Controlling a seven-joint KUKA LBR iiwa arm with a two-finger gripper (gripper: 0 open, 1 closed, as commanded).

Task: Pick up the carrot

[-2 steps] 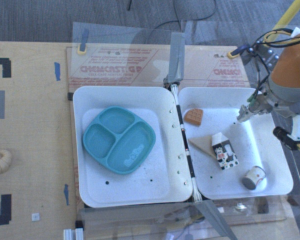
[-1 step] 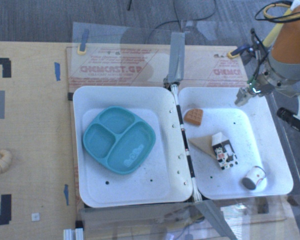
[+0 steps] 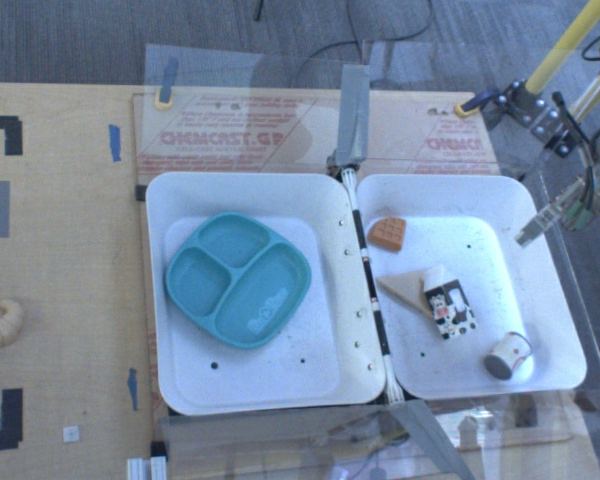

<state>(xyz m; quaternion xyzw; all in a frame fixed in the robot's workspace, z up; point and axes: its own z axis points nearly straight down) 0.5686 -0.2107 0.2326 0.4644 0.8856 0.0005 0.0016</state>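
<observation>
Four small items (image 3: 448, 308) lie in the right bin (image 3: 485, 258); the end effector's state cannot be told.

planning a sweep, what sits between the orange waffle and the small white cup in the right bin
A black-and-white carton lies between them, with a beige wedge at its left, seen in the camera view.

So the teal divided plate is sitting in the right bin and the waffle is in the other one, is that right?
Not quite. The camera view shows the teal divided plate in the left bin. The waffle is in the other one, the right bin, near its back left corner.
</observation>
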